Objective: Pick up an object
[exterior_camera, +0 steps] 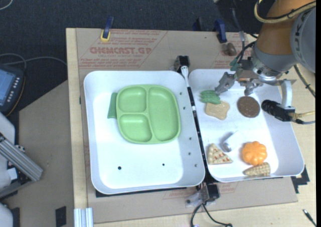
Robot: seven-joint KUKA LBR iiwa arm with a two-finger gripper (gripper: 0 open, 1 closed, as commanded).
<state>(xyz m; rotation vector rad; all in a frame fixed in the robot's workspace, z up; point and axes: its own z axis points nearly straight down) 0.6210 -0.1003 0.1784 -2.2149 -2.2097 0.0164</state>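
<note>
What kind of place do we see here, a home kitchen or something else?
Probably a robot lab bench, not a kitchen: a cardboard sheet is clamped under two white bins, loose cables lie on the carpet, and the robot arm reaches over toy food such as a pumpkin.

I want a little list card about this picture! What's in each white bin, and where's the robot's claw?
left bin: green divided plate
right bin: green toy, tan cookie shape, brown round disc, pizza slice, orange pumpkin, waffle cone piece, small grey piece
gripper: open, above the back of the right bin, holding nothing
</note>
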